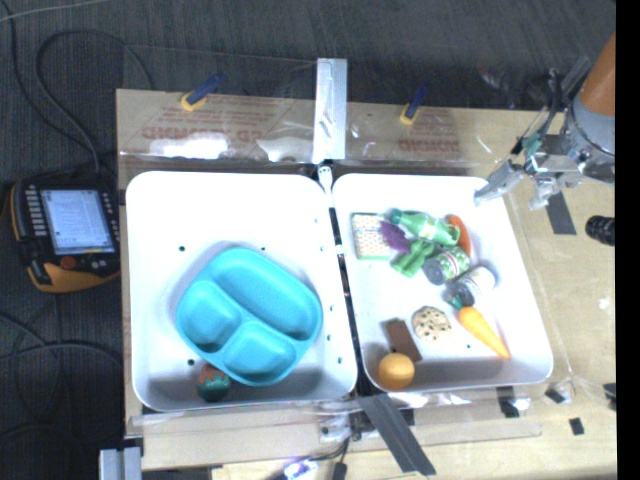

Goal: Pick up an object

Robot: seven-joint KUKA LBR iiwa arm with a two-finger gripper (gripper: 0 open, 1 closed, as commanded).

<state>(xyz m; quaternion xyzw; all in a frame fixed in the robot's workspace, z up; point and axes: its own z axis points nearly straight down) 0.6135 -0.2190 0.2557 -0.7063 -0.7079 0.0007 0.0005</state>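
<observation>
White bins are sitting side by side on the surface [560,298]. The claw [512,182] is hovering over the right bin's [520,363] far right corner, grasping nothing, fingers spread. Toy carrot [482,331], orange [396,370] and cookie [431,322] are lying inside. A blue divided tray [250,313] is occupying the left bin [155,218].

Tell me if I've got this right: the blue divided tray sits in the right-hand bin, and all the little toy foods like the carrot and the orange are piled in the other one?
Not quite. The camera view shows the blue divided tray in the left bin. The carrot and orange lie in the right bin. One small toy sits beside the tray.
</observation>
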